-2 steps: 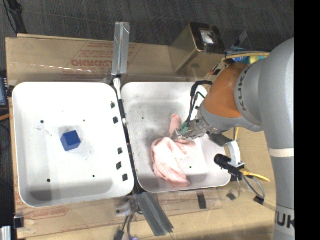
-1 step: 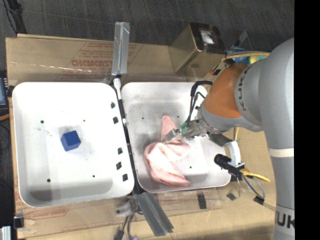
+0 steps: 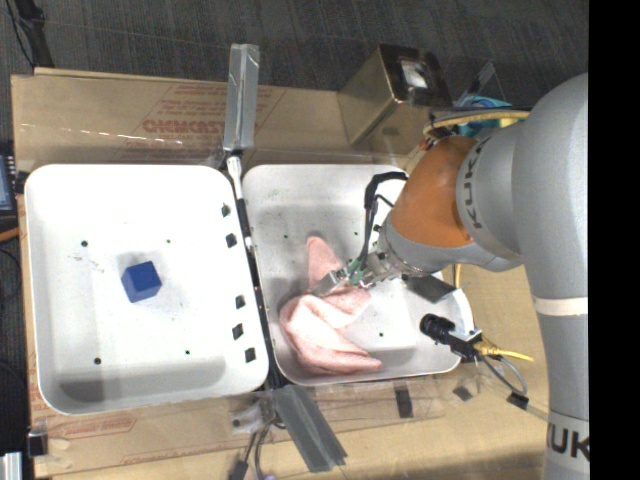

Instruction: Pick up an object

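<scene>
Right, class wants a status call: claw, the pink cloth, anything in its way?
Claw down in right bin, at the pink cloth. Grip cannot be confirmed. Blue cube alone in left bin. Nothing blocking.

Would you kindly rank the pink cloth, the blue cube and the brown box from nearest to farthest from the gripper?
1. pink cloth: in the right bin, right at the gripper.
2. brown box: beyond the bins, at the top of the view.
3. blue cube: in the left bin.
</scene>
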Action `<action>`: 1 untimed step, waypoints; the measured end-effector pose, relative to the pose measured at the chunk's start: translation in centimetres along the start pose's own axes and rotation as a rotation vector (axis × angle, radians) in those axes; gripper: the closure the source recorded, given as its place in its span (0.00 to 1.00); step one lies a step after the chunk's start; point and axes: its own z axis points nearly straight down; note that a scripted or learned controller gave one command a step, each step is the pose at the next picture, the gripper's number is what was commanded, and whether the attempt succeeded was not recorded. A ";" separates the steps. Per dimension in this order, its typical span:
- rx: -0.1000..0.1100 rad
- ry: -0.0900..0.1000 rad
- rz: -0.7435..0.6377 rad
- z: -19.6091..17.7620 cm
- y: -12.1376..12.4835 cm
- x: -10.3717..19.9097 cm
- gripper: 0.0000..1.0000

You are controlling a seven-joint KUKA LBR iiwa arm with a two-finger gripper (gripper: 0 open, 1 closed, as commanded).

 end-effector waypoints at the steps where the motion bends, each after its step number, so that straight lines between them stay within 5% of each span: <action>1: 0.001 -0.001 -0.116 0.1 4.3 1.3 0.00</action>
